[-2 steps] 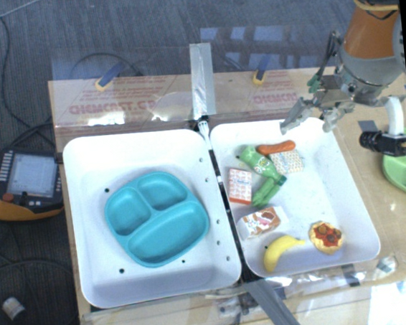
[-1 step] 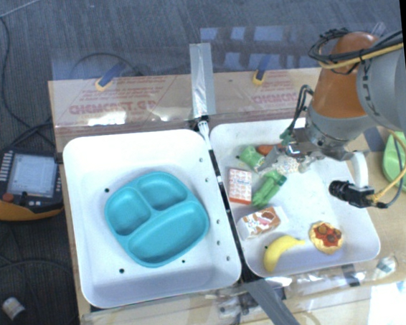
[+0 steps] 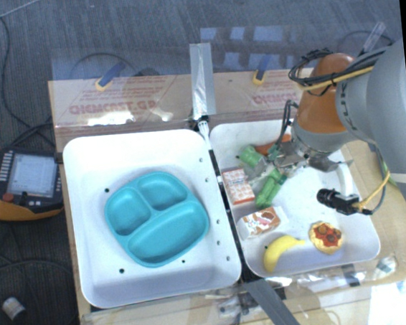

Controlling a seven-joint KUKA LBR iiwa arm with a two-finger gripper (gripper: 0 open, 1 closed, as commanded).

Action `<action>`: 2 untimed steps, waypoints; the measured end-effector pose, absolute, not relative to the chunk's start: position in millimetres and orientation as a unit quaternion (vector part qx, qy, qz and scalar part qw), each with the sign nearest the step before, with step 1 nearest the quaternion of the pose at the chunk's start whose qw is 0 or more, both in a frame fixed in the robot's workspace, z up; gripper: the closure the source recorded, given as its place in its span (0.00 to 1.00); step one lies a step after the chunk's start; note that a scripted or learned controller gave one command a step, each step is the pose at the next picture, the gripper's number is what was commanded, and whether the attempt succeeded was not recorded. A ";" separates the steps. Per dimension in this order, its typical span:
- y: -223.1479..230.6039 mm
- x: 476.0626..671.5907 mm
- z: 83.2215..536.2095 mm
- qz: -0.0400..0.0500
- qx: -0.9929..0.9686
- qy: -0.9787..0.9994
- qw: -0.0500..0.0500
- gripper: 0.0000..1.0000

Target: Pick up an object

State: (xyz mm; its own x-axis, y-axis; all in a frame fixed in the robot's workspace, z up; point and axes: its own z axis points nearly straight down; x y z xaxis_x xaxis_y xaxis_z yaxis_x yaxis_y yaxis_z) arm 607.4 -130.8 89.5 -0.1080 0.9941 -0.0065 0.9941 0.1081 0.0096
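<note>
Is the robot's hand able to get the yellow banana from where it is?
Probably yes. The banana lies uncovered near the front wall of the right bin, with nothing on top of it. The hand is over the same bin, farther back by the green things, with open space between.

Fingers lost in the clutter, arm cut off at the right

The two-finger metal gripper (image 3: 283, 158) sits too small among green packets to read its fingers; an orange item (image 3: 263, 147) peeks from behind, and the grey arm (image 3: 389, 113) runs off-frame.

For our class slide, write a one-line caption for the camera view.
Grey arm with orange band reaches into the right white bin above green packets, near a yellow banana; a blue divided plate fills the left bin.
</note>
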 end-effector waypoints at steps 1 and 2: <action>-129.0 606.7 98.8 0.002 0.668 0.745 0.001 1.00; -85.6 648.0 176.3 -0.013 0.671 0.741 -0.014 1.00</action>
State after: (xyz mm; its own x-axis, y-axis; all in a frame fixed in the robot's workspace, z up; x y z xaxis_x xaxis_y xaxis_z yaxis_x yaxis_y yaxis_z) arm 648.0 -85.6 176.3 -0.0979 0.9952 0.0041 0.9944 0.0980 -0.0384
